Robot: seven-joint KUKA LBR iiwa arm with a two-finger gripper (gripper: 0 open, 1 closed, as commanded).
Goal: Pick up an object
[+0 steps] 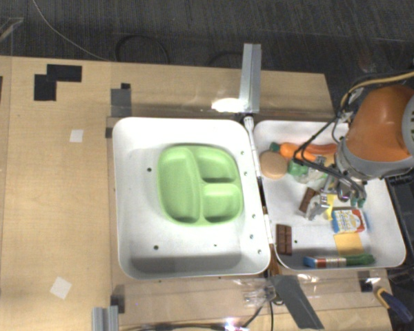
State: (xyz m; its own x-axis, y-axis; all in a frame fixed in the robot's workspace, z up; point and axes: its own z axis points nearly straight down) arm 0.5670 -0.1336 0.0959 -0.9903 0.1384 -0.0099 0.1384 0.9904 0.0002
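Note:
My gripper (333, 190) hangs low over the middle of the right bin (393, 216), under the grey wrist and the orange band (378, 124). Right beside it lie a small brown block (308, 201) on its left and a white packet with red, blue and yellow print (348, 220) just below. An orange carrot (298, 149) and a tan round piece (272, 164) lie at the bin's upper left. A green item (298, 172) is partly hidden under the gripper's cables.
The left bin (134, 185) holds a green divided plate (199, 183). Near the right bin's front edge lie a brown chocolate bar (283, 238), a yellow block (348, 244) and a blue, red and green marker (338, 261). A metal post (251, 78) stands behind the bins.

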